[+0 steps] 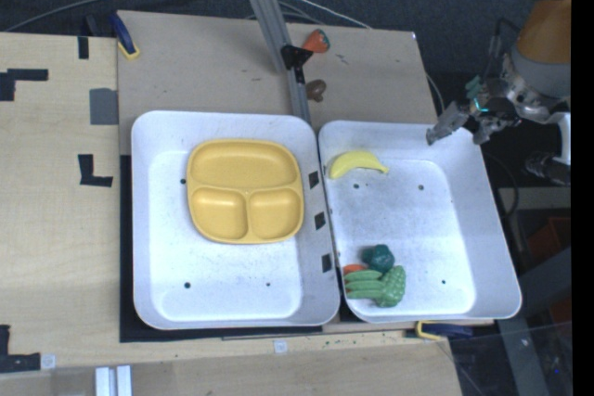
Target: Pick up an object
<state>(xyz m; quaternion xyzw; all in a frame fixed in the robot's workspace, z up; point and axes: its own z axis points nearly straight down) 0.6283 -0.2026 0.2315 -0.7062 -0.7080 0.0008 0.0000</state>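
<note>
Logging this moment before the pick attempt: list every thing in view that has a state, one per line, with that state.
End effector: above the right bin's far right corner, holding nothing visible.
Banana: lying flat in the right bin, near its far left corner.
Green toy vegetables: piled at the right bin's near left corner.
Yellow divided plate: flat in the left bin, right side up.

2 bins [153, 227], 1 tray [246, 190], 1 banana [357, 164]
</note>
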